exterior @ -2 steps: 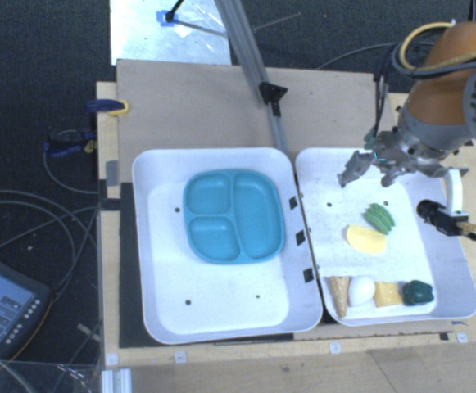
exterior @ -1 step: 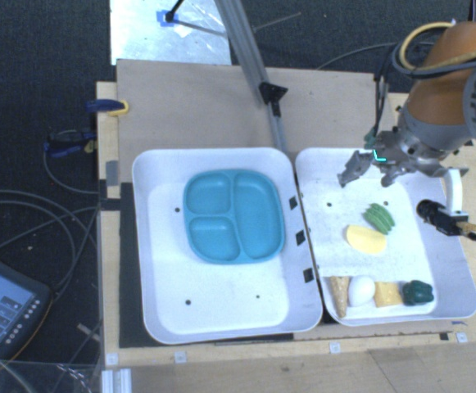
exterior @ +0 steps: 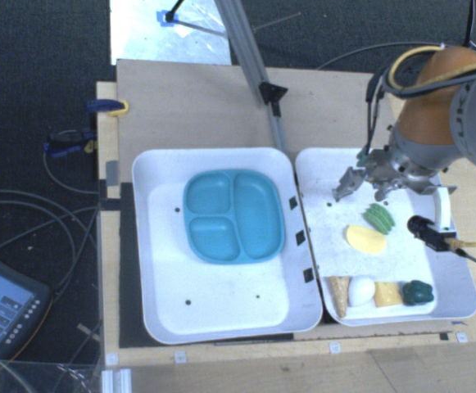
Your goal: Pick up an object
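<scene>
Here, far to the left of the claw, a handheld control pendant (exterior: 4,304) lies on the dark floor among loose cables. Nearer, on the desk (exterior: 197,109), the left white bin (exterior: 160,301) holds a blue divided plate (exterior: 233,216) with three compartments; it sits well apart from the claw, across the seam where the two bins meet. A grey pole (exterior: 246,43) slants down from the top of the view and ends just left of the claw, near the back rim of the right white bin (exterior: 324,170).

The claw (exterior: 364,185) hangs over the back part of the right bin, its two fingers spread apart with nothing between them. Behind it, up and to the right, sits the orange band (exterior: 422,117) of the arm.

The things to pick all lie in front of the claw, toward the near edge of the bin. Just below and slightly right of the claw is a green ridged item (exterior: 378,217), and touching its near side is a yellow piece (exterior: 365,240). Farther forward, along the near rim, a row runs left to right: a tan cone (exterior: 338,293), a white egg (exterior: 361,291), a yellow block (exterior: 388,294) and a dark green item (exterior: 418,292). A black attachment (exterior: 424,230) sticks out to the right of the claw.
</scene>
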`<state>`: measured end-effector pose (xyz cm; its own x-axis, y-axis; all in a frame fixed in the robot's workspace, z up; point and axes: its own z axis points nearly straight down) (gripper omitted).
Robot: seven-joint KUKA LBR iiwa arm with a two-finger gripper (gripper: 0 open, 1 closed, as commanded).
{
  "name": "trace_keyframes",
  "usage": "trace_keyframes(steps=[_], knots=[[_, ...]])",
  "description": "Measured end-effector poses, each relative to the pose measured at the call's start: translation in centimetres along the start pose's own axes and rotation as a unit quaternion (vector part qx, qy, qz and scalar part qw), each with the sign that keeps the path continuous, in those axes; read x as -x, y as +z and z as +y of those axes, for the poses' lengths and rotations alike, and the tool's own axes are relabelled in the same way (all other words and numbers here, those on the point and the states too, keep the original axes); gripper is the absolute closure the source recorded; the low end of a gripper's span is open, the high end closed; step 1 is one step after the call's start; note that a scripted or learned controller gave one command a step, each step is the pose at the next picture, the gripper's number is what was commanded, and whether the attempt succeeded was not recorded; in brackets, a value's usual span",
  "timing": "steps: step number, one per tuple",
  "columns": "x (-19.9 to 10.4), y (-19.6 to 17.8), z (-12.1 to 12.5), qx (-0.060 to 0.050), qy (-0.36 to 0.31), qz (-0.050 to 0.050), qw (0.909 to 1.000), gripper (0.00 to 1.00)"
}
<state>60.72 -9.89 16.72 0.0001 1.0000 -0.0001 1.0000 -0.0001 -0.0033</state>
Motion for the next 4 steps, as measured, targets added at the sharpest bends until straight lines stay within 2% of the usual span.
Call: trace_keyframes(steps=[1, 2, 3, 4], knots=[[-1.0, 5.1, -0.2, 0.000, -0.001, 0.000, 1.0000, 0.00], [-1.0, 7.8, -0.2, 0.001, 0.000, 0.000, 1.0000, 0.00], [-1.0, 6.5, 0.0, 0.003, 0.000, 0.000, 1.0000, 1.00], [-0.8, 2.1, 0.2, 0.005, -0.002, 0.000, 1.0000, 1.00]])
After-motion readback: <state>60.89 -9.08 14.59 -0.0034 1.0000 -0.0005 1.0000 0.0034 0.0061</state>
